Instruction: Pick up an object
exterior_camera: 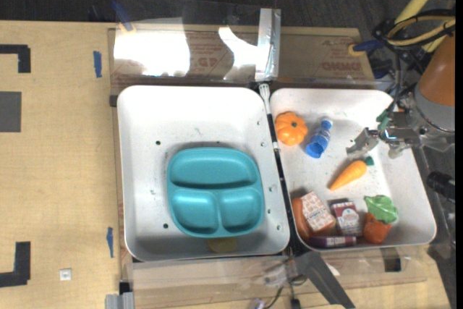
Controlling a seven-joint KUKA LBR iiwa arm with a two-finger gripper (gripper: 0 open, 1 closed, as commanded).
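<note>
My tool [367, 142] sits over the right white plastic bin [427, 213], near its right wall, fingers spread, pinching nothing. Orange plastic carrot [349, 174] lies just below it, apart from the fingers. Small orange pumpkin [291, 129] and blue bottle [318, 139] lie left of it.

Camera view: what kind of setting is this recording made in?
Probably a robot lab's pick-up test bench. Two white bins sit side by side on a board; the right one holds toy food such as a pumpkin and carrot, and the gripper reaches in.
</note>
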